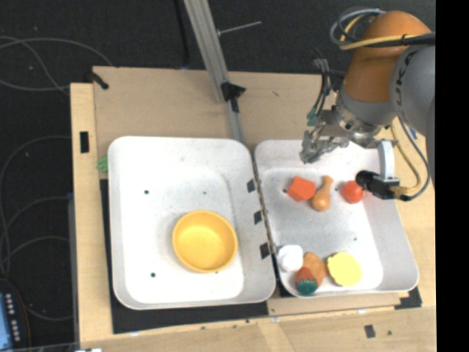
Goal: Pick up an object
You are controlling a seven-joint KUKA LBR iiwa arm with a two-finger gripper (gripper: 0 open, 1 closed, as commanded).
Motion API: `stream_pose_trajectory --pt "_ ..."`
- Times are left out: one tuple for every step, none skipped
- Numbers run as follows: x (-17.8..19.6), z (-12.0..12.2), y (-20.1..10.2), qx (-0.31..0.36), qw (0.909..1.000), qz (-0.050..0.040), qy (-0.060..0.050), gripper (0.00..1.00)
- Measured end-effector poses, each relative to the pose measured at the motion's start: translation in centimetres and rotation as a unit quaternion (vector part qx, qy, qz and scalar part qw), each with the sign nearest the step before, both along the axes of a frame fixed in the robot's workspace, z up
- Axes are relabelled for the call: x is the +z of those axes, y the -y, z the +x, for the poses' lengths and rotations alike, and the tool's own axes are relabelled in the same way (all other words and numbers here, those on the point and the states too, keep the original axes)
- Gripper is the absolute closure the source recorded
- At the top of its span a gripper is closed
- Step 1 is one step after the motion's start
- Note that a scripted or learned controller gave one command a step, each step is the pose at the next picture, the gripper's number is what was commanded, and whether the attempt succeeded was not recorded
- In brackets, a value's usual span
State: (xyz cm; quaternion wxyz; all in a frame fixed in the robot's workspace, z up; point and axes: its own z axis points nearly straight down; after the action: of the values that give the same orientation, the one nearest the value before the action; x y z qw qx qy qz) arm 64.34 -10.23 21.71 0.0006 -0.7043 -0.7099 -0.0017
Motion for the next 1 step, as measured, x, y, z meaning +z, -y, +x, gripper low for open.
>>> stream_pose_trajectory --pt "-0.12 -1.12 -5.46 -0.002 1.0 -0.0008 0.0 1.0"
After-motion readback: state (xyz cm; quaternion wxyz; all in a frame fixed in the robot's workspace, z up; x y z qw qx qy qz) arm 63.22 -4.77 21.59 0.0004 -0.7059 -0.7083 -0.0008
